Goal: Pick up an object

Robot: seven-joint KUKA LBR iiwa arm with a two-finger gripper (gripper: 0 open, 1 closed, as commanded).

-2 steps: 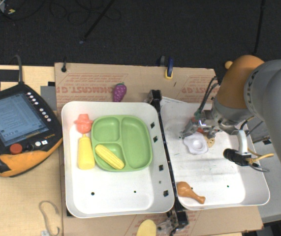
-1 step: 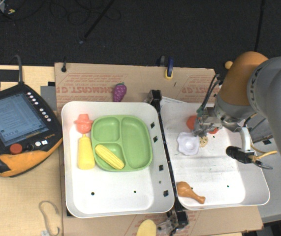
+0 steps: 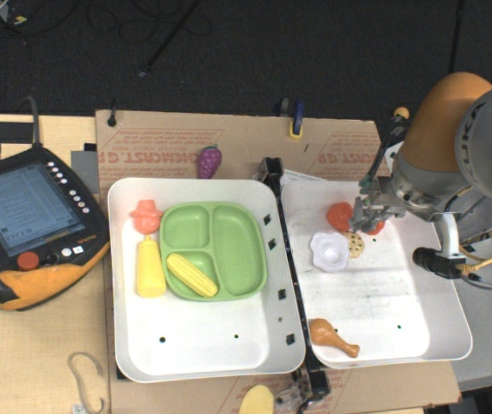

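Observation:
My gripper point(image 3: 365, 222) reaches down into the right bin point(image 3: 401, 317) from the right, at the bin's upper middle. It stands directly over a red tomato-like toy point(image 3: 342, 216), which peeks out on its left side. A small spotted cookie point(image 3: 355, 246) lies just below the gripper. Beside the cookie sits a white cup-shaped piece point(image 3: 329, 252). A brown chicken drumstick point(image 3: 333, 337) rests at the bin's near left corner. Whether anything sits between the fingers is hidden by the gripper body.
The left bin point(image 3: 194, 352) holds a green divided plate point(image 3: 215, 248) with a corn cob point(image 3: 192, 274), a yellow bottle point(image 3: 149, 267) and a pink toy point(image 3: 145, 216). A purple grape bunch point(image 3: 208, 160) lies behind it. A teach pendant point(image 3: 26, 222) sits at left.

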